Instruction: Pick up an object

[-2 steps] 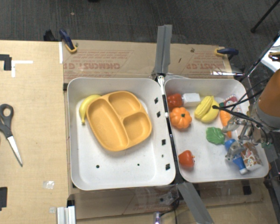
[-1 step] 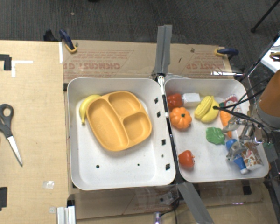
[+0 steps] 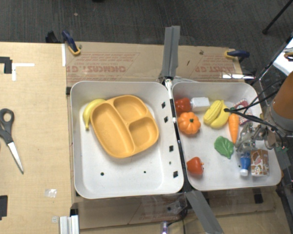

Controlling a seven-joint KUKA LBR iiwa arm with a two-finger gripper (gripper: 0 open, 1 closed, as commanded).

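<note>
From the overhead camera we noted the pincer [image 3: 246,139] low over the right bin [image 3: 212,182], near its right wall, between the carrot [image 3: 233,126] and a small brown carton [image 3: 259,162], just above a blue-capped tube [image 3: 243,164]; how its jaws stood we could not tell. Also in that bin lay a small pumpkin [image 3: 189,123], a yellow corn-like piece [image 3: 216,113], a green leaf [image 3: 224,146] and a tomato [image 3: 195,165]. The left bin [image 3: 88,179] carried an orange divided plate [image 3: 123,125] with a banana [image 3: 91,110] touching its left rim, and scissors [image 3: 9,138] lay on the surface [image 3: 29,179].

Divided plate [image 3: 124,126] in the left bin [image 3: 83,174], banana [image 3: 90,110] at its left edge, right bin [image 3: 210,179] holding pumpkin [image 3: 189,123], carrot [image 3: 233,127], tomato [image 3: 195,165], scissors [image 3: 9,138] far left on the bench [image 3: 29,91].
</note>
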